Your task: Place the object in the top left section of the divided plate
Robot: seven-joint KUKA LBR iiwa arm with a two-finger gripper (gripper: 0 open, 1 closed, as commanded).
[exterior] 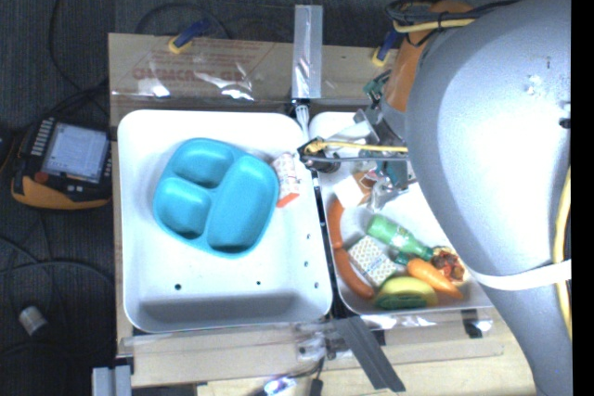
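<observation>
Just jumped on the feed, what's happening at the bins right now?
The grey arm reaches in from the right, with its gripper over the upper part of the right bin. That bin holds a pile of toy food near its lower end: a green bottle, a carrot, a sausage and others. The blue divided plate sits in the left bin, with nothing in its sections yet. A small white and red item lies just beside the plate's right edge.

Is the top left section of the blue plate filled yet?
Not yet. The divided plate in the left bin shows bare blue in every section; the toy foods sit in the right bin.
</observation>
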